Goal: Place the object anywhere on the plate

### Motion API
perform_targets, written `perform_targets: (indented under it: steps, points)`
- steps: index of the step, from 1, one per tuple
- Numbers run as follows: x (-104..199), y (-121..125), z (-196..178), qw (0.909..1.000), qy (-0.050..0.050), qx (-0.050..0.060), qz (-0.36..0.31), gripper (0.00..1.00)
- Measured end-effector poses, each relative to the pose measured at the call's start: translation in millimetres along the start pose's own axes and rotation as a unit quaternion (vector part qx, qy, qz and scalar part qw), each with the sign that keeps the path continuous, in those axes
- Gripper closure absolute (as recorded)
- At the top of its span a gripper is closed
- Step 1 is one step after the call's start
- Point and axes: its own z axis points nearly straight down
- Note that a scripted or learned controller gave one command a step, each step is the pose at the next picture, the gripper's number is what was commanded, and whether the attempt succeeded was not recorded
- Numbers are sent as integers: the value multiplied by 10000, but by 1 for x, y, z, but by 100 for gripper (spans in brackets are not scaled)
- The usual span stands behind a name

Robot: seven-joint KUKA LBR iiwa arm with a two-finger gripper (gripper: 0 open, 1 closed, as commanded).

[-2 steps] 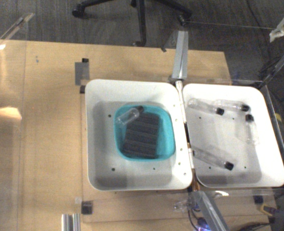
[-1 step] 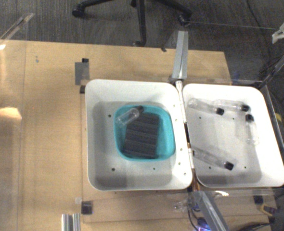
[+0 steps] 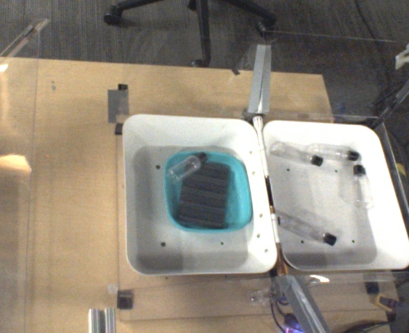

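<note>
Nearest, to the right of the plate and on the other side of the wall the two bins share, a clear tube with a black cap (image 3: 307, 228) lies on the floor of the right bin (image 3: 393, 217), well apart from the plate. The plate (image 3: 243, 194) itself is teal and sits in the middle of the left bin (image 3: 131, 207), with a dark ridged pad (image 3: 204, 197) covering most of it. At the plate's far left corner rests another clear tube (image 3: 184, 166), its black cap pointing toward the pad's far edge; it seems to lie on the plate with its body along the rim, though whether any part hangs over the edge is hard to say. Farther right of the plate, in the right bin, a capped tube (image 3: 314, 155) and one more beside it (image 3: 360, 184) lie loose. Beyond the plate, past the bench, stands a chair base (image 3: 202, 11). If the tube on the plate is the object meant, the placing looks done and nothing seems left but to stay clear. How far the gripper is open, and whether it has anything, I cannot tell.
</note>
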Motion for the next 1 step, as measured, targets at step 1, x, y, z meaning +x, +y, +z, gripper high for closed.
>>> perform_targets:
  steps: [1]
  points:
    - [-3, 2, -1, 9985, 9, -5, 551, 0]
